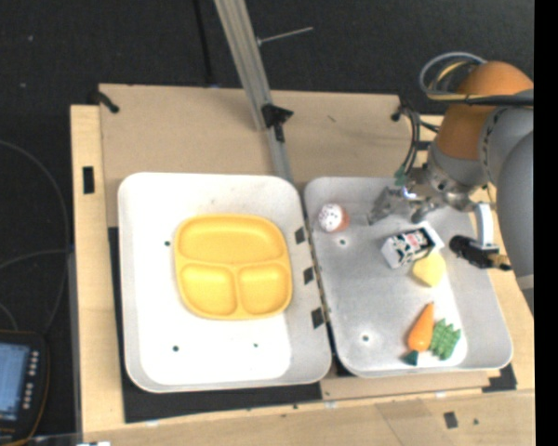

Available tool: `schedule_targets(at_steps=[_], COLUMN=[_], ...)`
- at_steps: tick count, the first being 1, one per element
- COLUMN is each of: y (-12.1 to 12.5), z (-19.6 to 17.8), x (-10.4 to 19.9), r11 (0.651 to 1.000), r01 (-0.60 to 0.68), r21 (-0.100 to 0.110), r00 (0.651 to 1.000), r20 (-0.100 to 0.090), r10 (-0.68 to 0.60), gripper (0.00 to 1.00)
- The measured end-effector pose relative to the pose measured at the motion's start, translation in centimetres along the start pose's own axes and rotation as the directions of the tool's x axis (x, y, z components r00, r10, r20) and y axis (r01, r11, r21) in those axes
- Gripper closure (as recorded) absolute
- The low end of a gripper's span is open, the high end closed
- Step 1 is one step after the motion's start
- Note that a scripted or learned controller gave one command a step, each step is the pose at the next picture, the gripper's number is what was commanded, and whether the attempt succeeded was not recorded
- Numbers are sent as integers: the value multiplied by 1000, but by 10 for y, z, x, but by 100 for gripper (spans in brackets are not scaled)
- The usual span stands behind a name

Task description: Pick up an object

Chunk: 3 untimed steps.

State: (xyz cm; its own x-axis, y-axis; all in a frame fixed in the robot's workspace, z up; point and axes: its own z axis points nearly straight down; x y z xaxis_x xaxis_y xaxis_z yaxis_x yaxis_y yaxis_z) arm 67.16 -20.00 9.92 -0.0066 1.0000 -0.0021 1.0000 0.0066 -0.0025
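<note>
Gripper [397, 203] above right bin [372, 295] (near can [409, 246]).

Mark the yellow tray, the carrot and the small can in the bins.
yellow tray [232, 266], camera view, on the ridge between its compartments, left bin.
carrot [420, 327], camera view, mid orange body, right bin.
can [409, 246], camera view, on its printed side, right bin.

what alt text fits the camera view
A grey arm's claw hovers at the right bin's far edge, above a small can, a yellow piece, a toy carrot and a ball. The left bin holds a yellow divided tray.
</note>
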Motion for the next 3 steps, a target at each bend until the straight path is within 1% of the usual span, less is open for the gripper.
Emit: schedule_targets(at_steps=[1, 2, 3], y=[2, 12, 12], z=[-15, -68, -114], x=[-1, -7, -6], r11=[1000, 1000, 1000], r01=[4, 1, -1], r21=[-6, -10, -9], r00=[1000, 1000, 1000], r20=[4, 1, 0], r10=[-4, -1, 1], gripper=[100, 100, 100])
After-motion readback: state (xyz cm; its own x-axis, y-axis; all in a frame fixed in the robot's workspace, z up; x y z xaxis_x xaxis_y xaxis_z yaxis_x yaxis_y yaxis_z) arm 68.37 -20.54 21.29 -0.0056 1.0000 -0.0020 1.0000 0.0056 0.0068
